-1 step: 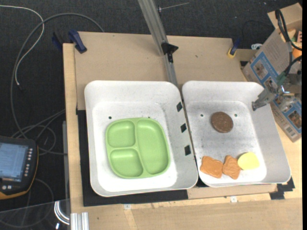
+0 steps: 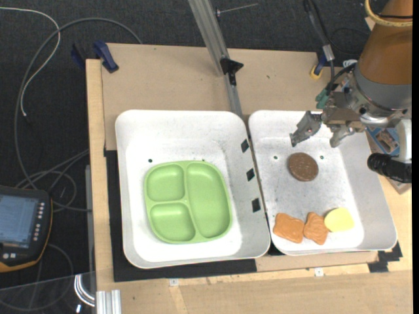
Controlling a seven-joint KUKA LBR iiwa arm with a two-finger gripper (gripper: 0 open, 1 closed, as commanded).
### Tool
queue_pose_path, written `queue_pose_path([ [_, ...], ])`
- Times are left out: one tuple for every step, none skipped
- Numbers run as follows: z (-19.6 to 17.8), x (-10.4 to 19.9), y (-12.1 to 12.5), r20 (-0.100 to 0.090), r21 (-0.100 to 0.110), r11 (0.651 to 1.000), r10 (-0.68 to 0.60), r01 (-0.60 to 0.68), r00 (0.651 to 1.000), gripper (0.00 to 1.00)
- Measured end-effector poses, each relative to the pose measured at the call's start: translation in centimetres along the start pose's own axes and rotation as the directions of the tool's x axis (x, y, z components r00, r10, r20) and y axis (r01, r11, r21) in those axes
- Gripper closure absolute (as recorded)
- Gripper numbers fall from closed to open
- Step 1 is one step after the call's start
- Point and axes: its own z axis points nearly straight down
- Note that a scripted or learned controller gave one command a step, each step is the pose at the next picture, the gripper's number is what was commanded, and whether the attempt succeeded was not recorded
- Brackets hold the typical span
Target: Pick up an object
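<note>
Hovering over the right bin (image 2: 374, 195): arm (image 2: 386, 51) in from the right, gripper (image 2: 322, 131) spread wide, nothing between its fingers. Left bin (image 2: 131, 149) has a green tray (image 2: 188, 201). Likeliest target is the brown disc (image 2: 304, 167), flat on the right bin's floor just below the gripper. Two orange pieces (image 2: 301, 228) and a yellow one (image 2: 339, 220) sit along the near edge. Risk: disc is low and flat, so fingers could skid over the top or hit the floor and close on nothing. Off-centre descent would just nudge it away.
</note>
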Motion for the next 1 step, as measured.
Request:
queue_pose_path([
  [-11.08,13.04,-2.22,-0.001,-0.006,1.0,-0.001,0.001,1.0,0.0],
])
